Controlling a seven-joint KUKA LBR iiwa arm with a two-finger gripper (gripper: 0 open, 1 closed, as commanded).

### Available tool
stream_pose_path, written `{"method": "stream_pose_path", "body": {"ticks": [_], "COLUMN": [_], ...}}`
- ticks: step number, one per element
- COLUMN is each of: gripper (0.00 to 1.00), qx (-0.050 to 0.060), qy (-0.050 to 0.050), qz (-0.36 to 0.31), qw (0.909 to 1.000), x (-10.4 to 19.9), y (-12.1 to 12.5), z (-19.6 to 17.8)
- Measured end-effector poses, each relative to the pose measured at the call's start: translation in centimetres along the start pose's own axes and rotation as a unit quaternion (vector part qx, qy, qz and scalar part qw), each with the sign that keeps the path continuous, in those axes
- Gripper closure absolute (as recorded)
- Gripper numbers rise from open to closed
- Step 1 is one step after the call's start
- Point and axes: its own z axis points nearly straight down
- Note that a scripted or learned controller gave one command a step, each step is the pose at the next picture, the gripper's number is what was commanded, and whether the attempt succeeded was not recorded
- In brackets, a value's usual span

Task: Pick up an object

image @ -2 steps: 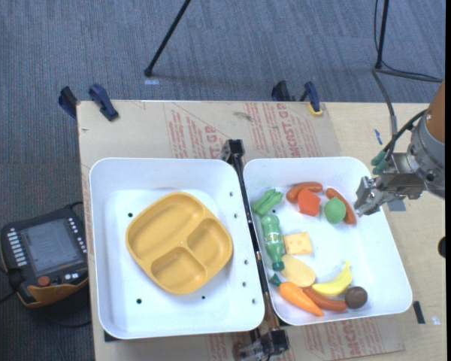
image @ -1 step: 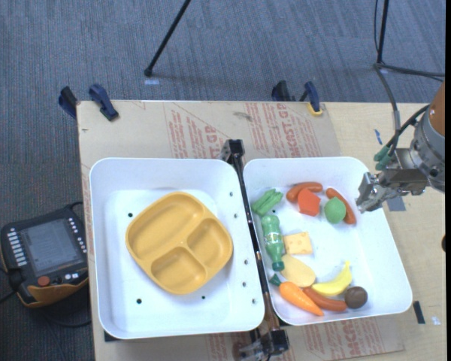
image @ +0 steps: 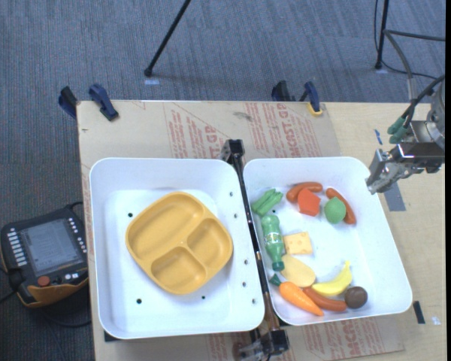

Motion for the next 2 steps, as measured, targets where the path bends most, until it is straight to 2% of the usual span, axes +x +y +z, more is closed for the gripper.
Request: {"method": "stream_pose_path", "body": {"ticks": [1, 2], "gripper": [1.00, 1.00], "qx": [0.004, 0.003], "qy": [0.000, 0.000], "qz": [0.001, 0.000], "qw": [1.0000, 1.0000], "x": [-6.3, -6.2], "y": [-0.2, 0.0], "z": [5.8, 4.7]}}
